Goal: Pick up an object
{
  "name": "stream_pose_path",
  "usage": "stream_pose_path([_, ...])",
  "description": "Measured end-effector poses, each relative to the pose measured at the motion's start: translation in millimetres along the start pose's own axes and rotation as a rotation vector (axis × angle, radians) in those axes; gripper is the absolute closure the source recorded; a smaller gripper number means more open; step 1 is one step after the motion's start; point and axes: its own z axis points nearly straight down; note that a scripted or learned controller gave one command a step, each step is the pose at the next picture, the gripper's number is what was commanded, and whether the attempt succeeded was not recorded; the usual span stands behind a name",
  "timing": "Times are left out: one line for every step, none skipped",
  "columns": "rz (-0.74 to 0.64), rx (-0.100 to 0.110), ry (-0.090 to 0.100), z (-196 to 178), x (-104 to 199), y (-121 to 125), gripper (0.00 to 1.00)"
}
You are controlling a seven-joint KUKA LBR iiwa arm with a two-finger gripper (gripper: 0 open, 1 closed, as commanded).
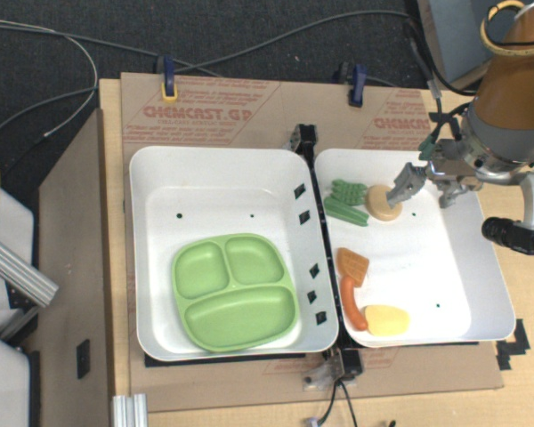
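- Tan disc (383, 205): the pick candidate closest to the tool. It lies flat in the far-left part of the right bin (445, 265), touching the green ridged toy (345, 201) on its left.
- Far left: black cables run over a dark floor, and the corner of a metal frame shows at the edge.
- Cardboard sheet (249, 105) with red print lies under both bins, held at the far edge by a yellow-and-blue clamp (168, 78) and a blue clamp (356, 85).
- Left bin (151, 181): holds a green three-compartment plate (236, 290) in its near half, lying flat.
- A black clip (304, 136) sits at the far end of the seam where the two bins meet.
- Right bin, left side, far to near: the green ridged toy, then the orange wedge (353, 265), the red-orange long piece (351, 305) along the left wall, and the yellow lump (385, 320) touching its near end.
- Gripper (429, 188): low over the far part of the right bin, fingers apart and nothing between them. The left fingertip (408, 183) is at the disc's right edge; I can't tell whether it touches or sits just above.
- Arm (512, 69): comes in from the right, orange band above the grey wrist, over the bin's far-right corner.
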Motion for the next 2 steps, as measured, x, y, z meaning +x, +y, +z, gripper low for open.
stream_pose_path([-0.002, -0.011, -0.001, -5.2, 0.1, 1.8, 0.0])
stream_pose_path([-0.001, -0.006, -0.001, 37.8, 3.2, -1.5, 0.0])
